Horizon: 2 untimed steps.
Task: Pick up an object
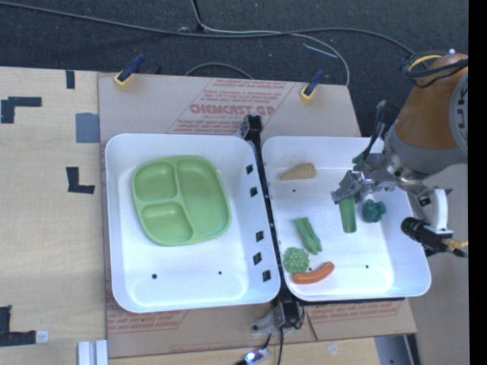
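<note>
You've got the gripper (348,198) over the right bin (403,280), clenched on a green stick (348,216) hanging betw. its fingers (dark green lump (373,211) just beside). Green tray (181,200) in left bin (183,291).

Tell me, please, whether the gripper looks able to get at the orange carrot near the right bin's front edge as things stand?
Probably yes: the carrot lies uncovered, only the broccoli touching its left end, and the gripper is above the same bin.

Two glossy smooth white plastic bins (183,291), matt light-green plastic divided plate (181,200), brown printed cardboard sheet (221,105) beneath, pale wood-look bench top (46,226)
</note>
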Tool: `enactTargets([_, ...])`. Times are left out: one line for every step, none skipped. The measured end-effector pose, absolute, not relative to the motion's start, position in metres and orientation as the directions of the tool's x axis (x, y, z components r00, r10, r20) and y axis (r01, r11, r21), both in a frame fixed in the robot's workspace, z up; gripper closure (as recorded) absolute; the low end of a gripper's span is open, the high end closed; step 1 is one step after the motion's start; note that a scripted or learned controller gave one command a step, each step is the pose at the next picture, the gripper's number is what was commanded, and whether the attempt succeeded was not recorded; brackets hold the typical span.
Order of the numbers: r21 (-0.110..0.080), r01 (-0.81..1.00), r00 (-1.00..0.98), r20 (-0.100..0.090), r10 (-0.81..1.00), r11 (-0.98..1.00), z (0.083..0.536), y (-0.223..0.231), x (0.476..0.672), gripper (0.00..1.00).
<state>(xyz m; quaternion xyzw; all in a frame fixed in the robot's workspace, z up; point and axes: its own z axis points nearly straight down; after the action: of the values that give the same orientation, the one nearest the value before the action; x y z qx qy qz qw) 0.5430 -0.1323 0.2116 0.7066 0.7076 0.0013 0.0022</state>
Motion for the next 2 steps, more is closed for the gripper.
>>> enactTargets([0.004, 1.0, -0.002, -0.001, 1.0, 0.002, 0.262, -0.132, 0.544, 1.0])
enactTargets([-0.001, 1.0, -0.007, 0.002, 1.0, 0.007, 0.265, -0.078, 0.555, 1.0])
